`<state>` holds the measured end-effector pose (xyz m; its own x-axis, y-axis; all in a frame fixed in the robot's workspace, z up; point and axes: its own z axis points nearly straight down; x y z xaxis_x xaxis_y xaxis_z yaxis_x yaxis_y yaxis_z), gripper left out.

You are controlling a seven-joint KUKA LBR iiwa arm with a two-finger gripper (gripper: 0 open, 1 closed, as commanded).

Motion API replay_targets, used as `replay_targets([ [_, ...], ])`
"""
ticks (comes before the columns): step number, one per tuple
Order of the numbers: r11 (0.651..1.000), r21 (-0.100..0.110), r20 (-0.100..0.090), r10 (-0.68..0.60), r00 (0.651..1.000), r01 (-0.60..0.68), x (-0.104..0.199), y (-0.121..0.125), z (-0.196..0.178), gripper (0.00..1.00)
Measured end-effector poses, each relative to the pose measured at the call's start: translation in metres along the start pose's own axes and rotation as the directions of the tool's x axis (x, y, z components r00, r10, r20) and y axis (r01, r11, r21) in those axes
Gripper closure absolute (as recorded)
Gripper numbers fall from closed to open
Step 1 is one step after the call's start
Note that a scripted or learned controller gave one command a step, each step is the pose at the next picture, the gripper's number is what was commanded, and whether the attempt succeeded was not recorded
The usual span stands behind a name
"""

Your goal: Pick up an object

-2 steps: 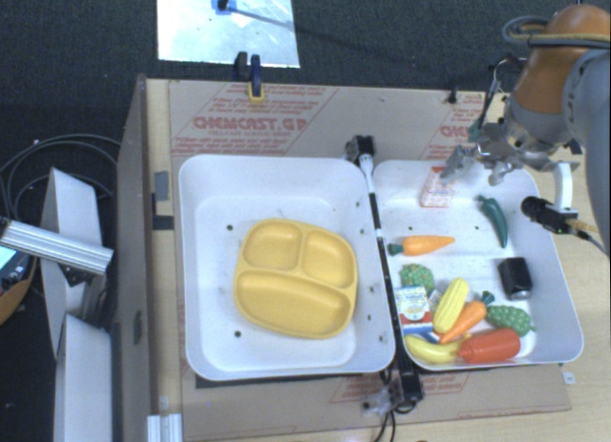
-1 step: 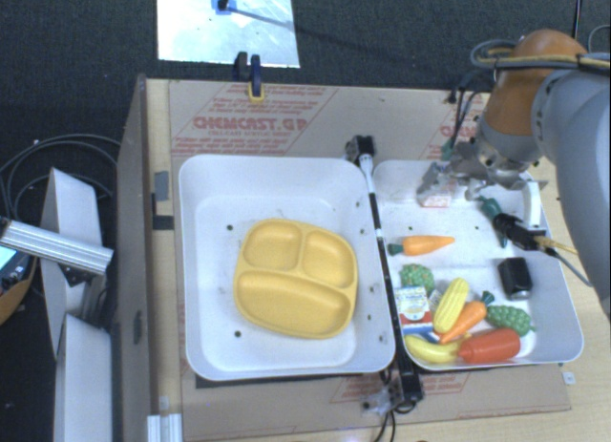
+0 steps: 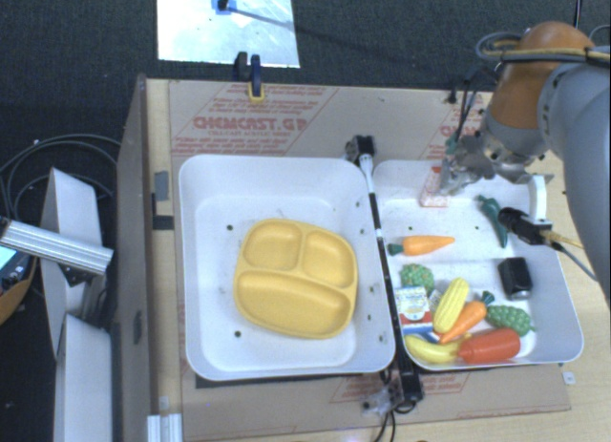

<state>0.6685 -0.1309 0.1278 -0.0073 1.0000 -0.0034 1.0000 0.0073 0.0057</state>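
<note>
The grey arm's gripper [image 3: 447,179] hangs at the far edge of the right shallow white plastic bin [image 3: 563,308]; if its jaws are open, I cannot tell. The yellow three-part plastic plate [image 3: 296,278] lies in the left bin. The small orange plastic carrot [image 3: 427,244], near the divider, seems light, stiff and smooth; a grip across its thick middle looks best.

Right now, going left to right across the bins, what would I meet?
Yellow divided plate in the left bin → small carrot in the right bin → black block; the piled toy vegetables overlap too much to order.
</note>
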Motion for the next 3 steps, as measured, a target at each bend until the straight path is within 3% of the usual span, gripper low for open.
replay_targets([
  [1,1.000,0.009,-0.003,0.010,1.000,-0.010,-0.023,-0.085,-0.054,1.00],
  [2,1.000,0.001,-0.003,0.001,1.000,-0.001,-0.002,-0.068,-0.082,1.00],
  [3,1.000,0.003,-0.002,0.002,1.000,-0.002,-0.003,-0.049,-0.055,1.00],
])
